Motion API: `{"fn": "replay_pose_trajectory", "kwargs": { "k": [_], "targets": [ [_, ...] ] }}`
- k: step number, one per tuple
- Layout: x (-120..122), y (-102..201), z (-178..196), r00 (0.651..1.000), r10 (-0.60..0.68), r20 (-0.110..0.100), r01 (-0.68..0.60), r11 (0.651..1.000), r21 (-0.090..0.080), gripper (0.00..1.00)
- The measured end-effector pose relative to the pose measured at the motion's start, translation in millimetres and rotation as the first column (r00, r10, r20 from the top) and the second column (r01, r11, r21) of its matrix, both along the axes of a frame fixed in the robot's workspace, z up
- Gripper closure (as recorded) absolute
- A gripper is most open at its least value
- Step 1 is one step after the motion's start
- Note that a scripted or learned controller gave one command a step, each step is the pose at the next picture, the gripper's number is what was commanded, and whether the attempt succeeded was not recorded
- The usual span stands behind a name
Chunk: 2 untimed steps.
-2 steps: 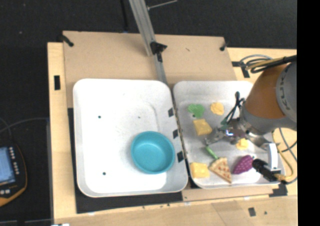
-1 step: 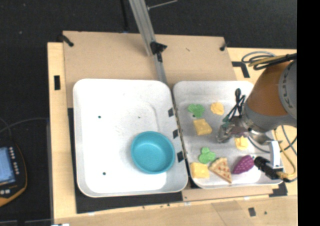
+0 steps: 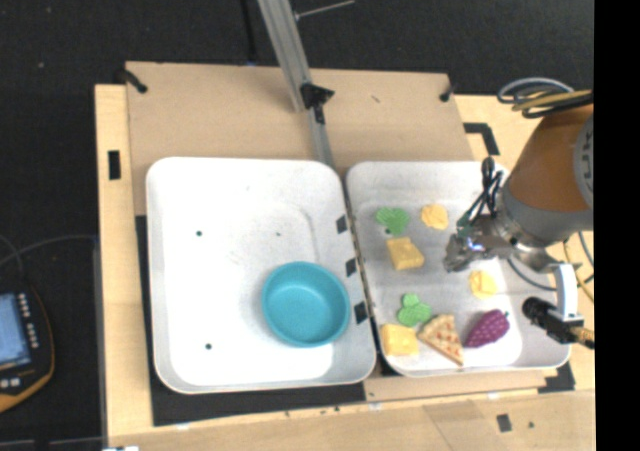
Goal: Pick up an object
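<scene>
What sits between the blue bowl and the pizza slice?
In the camera view, a green piece and a yellow block lie between the blue bowl and pizza slice.

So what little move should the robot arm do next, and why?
Probably ease straight down a little. The gripper hangs over the right-hand white bin, between the yellow cheese-like block and the small yellow toy piece, and nothing shows between it and them yet. Which one it is aiming for is hard to tell.
</scene>
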State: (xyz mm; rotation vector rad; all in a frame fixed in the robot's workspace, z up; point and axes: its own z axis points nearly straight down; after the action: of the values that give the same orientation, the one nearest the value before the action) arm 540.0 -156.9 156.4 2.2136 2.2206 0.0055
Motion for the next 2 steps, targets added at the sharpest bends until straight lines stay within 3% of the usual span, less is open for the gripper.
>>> {"fn": "replay_pose_trajectory", "kwargs": {
  "k": [1,2],
  "targets": [
    [2,-1,52,1.0,0.0,-0.002,0.0,1.0,0.0,1.0],
    [16,50,68,1.0,0.005,-0.003,-0.005,1.0,0.002,1.0]
  ]
}}
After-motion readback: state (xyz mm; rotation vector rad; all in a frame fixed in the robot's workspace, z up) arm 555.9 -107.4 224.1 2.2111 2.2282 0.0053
